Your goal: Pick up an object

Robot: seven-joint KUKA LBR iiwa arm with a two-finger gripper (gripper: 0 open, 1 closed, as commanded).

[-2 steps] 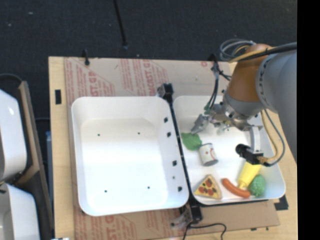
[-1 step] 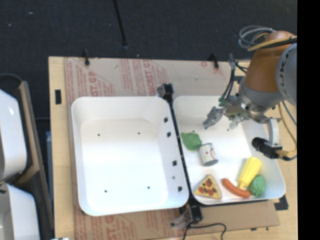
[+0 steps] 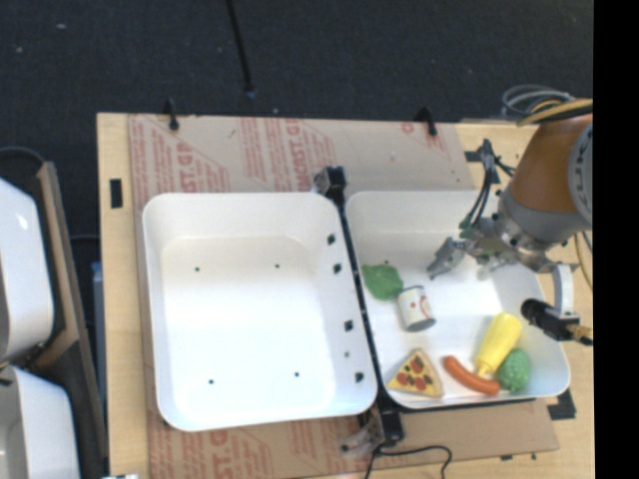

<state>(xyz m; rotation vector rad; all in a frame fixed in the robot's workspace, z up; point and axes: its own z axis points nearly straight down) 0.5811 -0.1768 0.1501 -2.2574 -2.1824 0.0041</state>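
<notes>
Six small toys lie in the right bin (image 3: pixel 399 208); the nearest, a can (image 3: pixel 416 307), sits just below the claw (image 3: pixel 449 257), whose spread I cannot tell. Best to drop straight over the can, clear of the green leaf (image 3: pixel 381 280) beside it.

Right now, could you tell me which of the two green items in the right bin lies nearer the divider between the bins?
The flat green leaf-like piece, beside the small can; the bumpy green one sits at the far corner.

One fixed camera looked down at a slant on both white bins (image 3: pixel 250 307), the arm (image 3: pixel 554 178) entering from the right.
</notes>
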